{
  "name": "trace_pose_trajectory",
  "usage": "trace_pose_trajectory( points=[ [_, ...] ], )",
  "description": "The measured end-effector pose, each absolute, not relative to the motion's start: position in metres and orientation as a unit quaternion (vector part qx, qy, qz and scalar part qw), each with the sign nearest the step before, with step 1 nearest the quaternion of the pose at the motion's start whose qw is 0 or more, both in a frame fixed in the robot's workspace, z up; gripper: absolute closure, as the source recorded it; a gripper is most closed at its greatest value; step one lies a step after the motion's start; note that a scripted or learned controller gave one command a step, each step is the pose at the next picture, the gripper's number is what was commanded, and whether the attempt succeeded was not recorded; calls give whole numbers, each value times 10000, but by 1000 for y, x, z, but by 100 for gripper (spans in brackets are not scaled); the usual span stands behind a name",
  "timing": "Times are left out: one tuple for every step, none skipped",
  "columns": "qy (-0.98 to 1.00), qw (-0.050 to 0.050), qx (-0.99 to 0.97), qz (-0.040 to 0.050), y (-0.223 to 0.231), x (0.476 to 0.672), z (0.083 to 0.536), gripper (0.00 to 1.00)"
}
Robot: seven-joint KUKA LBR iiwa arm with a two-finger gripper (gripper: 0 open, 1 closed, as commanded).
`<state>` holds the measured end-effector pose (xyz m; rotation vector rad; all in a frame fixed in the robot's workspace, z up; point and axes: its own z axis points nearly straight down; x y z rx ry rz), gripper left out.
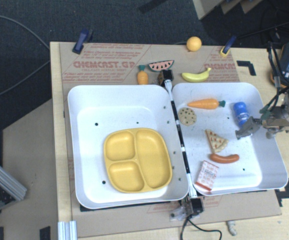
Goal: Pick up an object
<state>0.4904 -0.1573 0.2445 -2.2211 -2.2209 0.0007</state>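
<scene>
Over the right bin, far right side: gripper sits low, just below the blue can and right of the pizza slice. Can't tell if it's open or closed, too small and dark at this angle. Nothing visibly held.

Candidates in that bin: carrot along the top, cookie near the divider, pizza slice mid-bin, sausage below it, red-and-white packet at the bottom edge, leaning on the rim. Blue can is nearest the gripper, so my guess is that's the target, or the pizza slice.

Items are spread well apart, likely scattered so each can be grabbed alone. Can is close to the right wall, which may crowd a grasp from that side.

Left bin has a yellow divided tray, nothing on it. Outside the bins on the bench: banana, watermelon slice, small orange fruit, orange ball. None in the arm's way.
</scene>
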Motion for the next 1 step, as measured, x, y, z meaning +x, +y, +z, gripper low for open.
trace_pose_trajectory(
  points=[
    [-7073,0,-7069,-3,-100,499,85,0]
  ],
)
